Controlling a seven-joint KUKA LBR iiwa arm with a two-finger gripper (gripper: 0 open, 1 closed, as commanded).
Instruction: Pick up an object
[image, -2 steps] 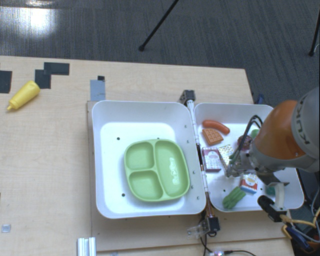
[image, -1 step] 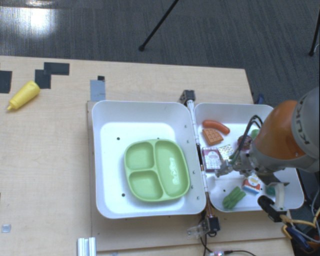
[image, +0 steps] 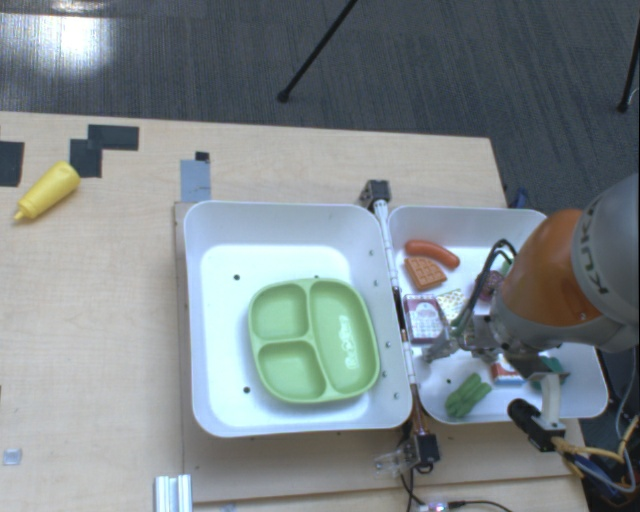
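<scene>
While the grey arm hangs over the right bin (image: 590, 395), its gripper (image: 470, 335) sits low among toys; open or closed, I cannot tell. A green vegetable (image: 466, 394) lies just nearer. Lowering squarely over one item would help.

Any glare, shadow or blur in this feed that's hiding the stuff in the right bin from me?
Camera view: glare sits on the floor at top left, away from the bins. The green tray in the left bin is lit evenly. The right bin is sharp enough around the sausage; the arm covers its right side, and the small items beside it look soft.
</scene>
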